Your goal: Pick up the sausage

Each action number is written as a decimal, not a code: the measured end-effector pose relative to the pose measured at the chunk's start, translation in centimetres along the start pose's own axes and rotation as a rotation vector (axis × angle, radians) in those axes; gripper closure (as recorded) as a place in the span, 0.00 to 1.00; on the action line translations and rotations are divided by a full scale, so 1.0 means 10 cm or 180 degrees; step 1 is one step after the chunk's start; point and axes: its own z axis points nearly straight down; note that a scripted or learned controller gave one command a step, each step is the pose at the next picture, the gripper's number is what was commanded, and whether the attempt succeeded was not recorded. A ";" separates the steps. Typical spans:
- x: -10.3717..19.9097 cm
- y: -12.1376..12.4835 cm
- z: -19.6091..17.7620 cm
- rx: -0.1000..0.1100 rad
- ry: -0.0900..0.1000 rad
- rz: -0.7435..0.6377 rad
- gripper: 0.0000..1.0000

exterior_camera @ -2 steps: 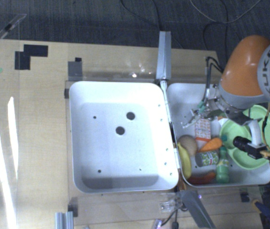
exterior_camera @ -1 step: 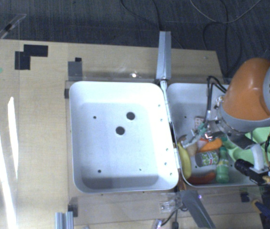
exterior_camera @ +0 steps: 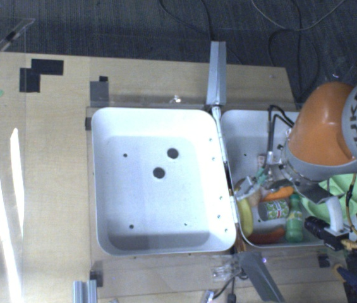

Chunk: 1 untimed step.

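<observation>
One glossy reddish sausage [exterior_camera: 268, 235], rounded, elongated.

White bins [exterior_camera: 105, 188]; at 3 o'clock an orange-banded grey arm [exterior_camera: 330, 131], yellow banana [exterior_camera: 246, 214], green bottle [exterior_camera: 294, 219], dark-red sausage [exterior_camera: 268, 235].

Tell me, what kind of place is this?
Probably a robotics lab bench: a KUKA arm reaches over two white bins, toy food is piled in the right one, and loose cables lie on the floor.

A pale wooden bench [exterior_camera: 39, 188] stands on dark grey carpet [exterior_camera: 102, 11]. Black cables [exterior_camera: 194, 2] trail across the floor, and bright light streaks [exterior_camera: 1, 201] mark the bench's left side.
</observation>
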 end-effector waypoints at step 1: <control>-0.04 -0.01 0.00 -0.0001 0.0000 -0.0064 0.00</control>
